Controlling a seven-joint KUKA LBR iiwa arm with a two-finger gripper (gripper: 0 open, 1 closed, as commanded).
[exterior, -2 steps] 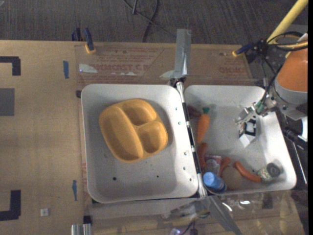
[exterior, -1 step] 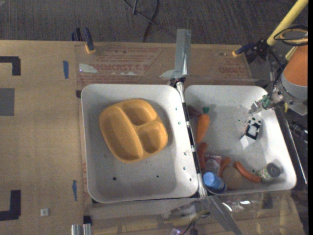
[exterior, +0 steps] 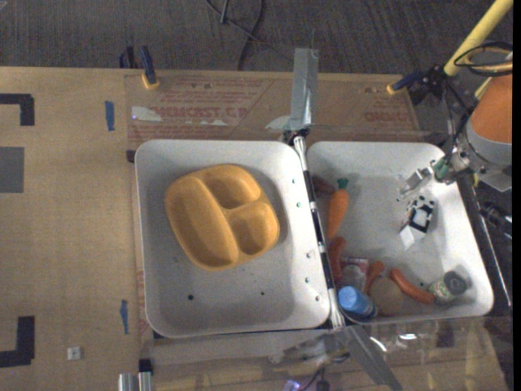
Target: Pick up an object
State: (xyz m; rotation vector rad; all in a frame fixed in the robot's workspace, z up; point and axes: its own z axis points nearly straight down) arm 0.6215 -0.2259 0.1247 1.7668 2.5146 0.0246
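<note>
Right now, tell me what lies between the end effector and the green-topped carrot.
Nothing: in the camera view, only bare white floor of the right bin stretches between the end effector and the carrot.

The arm (exterior: 488, 149) enters at the upper right, showing its orange band (exterior: 498, 112). The wrist (exterior: 449, 168) slants down and to the left, and the tool (exterior: 418, 204) hangs low at its end.

Dark grey carpeted floor (exterior: 366, 15) along top edge, black cables (exterior: 236, 6) lying on it. Tan flat wooden bench (exterior: 65, 243) below; black tape corner marks (exterior: 20, 108) and short blue tape strips (exterior: 109, 114) toward its left edge.
</note>
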